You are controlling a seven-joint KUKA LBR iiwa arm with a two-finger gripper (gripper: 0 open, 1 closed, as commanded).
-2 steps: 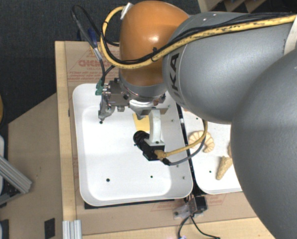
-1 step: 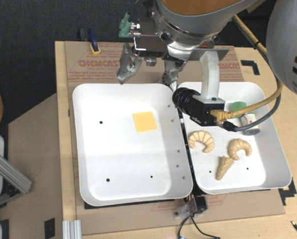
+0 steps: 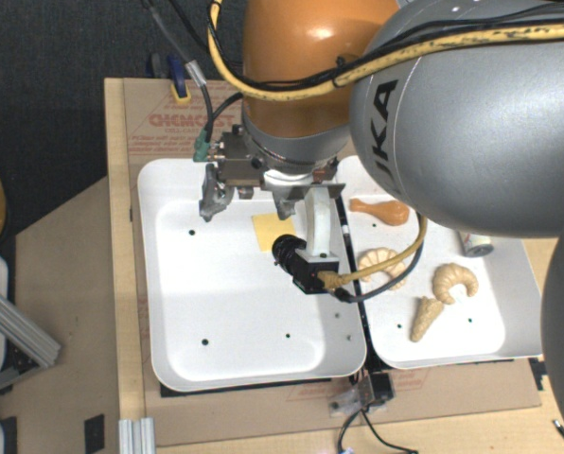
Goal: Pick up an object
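I hang over the left bin (image 3: 216,348), near the middle of the frame, with my gripper (image 3: 254,201) just above a yellow slice (image 3: 268,232) by the bin's right wall. My fingers stand apart, nothing between them. I judge this the approach: next I must drop squarely and close. Right of me, the other bin (image 3: 481,339) holds a drumstick (image 3: 381,210), croissant (image 3: 454,282) and cone (image 3: 426,318).
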